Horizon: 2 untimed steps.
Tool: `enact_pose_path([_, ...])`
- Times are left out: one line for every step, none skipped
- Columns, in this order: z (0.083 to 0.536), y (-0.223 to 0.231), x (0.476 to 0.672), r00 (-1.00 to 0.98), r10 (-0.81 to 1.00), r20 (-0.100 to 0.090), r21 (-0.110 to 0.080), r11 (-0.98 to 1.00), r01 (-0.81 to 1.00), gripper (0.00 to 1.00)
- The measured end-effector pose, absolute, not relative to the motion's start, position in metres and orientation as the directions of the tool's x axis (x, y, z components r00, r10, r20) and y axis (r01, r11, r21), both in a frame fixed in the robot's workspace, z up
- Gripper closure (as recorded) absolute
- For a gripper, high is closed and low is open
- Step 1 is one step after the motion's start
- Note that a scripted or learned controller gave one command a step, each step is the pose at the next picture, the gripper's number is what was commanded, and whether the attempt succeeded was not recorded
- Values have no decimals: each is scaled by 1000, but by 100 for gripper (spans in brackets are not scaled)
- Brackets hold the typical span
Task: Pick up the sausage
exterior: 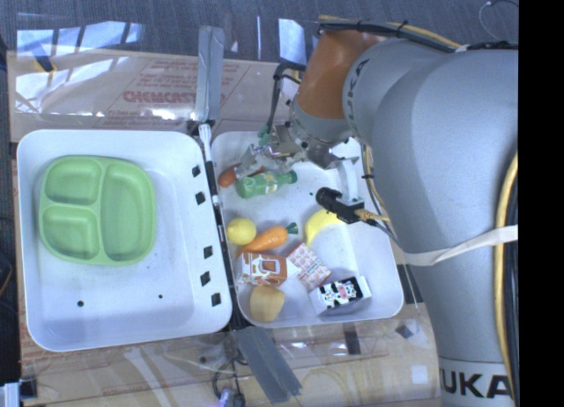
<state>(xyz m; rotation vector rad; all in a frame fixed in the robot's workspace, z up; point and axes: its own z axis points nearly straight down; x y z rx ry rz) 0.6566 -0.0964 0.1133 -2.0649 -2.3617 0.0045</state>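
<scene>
The sausage (227, 178) is a small reddish-brown piece at the upper left of the right bin (388, 264), close to the bin's left wall. Only its left end shows; the rest is hidden behind a green bottle (266, 185) and the gripper. My gripper (258, 160) hangs low over the back of the right bin, just right of and above the sausage, right over the green bottle. The view does not let me tell whether it touches either one.
In the right bin lie a lemon (241, 231), a carrot (270, 238), a yellow fruit (321, 220), a white bottle (331, 243), small cartons (264, 268) and a brown potato (267, 302). The left bin (115, 308) holds a green divided plate (97, 210).
</scene>
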Motion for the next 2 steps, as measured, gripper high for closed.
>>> enact_pose_path([93, -100, 657, -188, 982, 1, -4, 188, 982, 0])
enact_pose_path([147, -139, 657, -166, 986, 0, 0, 166, 986, 0])
